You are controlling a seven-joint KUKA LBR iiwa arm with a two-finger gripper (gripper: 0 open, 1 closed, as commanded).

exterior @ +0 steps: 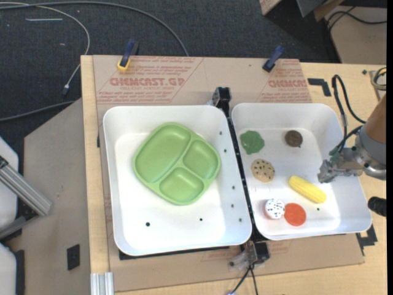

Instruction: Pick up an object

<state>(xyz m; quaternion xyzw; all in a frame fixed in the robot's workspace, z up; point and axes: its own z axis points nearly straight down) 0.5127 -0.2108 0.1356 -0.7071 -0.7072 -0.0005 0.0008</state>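
Observation:
The right bin (pixel 319 117) holds several small things. A green leafy piece (pixel 252 142) lies at its back left and a brown round piece (pixel 294 138) at the back middle. A speckled cookie (pixel 263 170) sits near the left wall. A yellow corn-like piece (pixel 307 189) lies slantwise in the middle. At the front sit a white die (pixel 274 209) and an orange disc (pixel 295 215) side by side. My gripper (pixel 327 172) hangs low over the right side of this bin, just right of the yellow piece and apart from it.
The left bin (pixel 123 220) bears a green divided plate (pixel 177 163). Black clips (pixel 221 96) join the bins at the back and front. The arm's grey body (pixel 374 143) comes in over the right bin's right wall. Cables trail at the back right.

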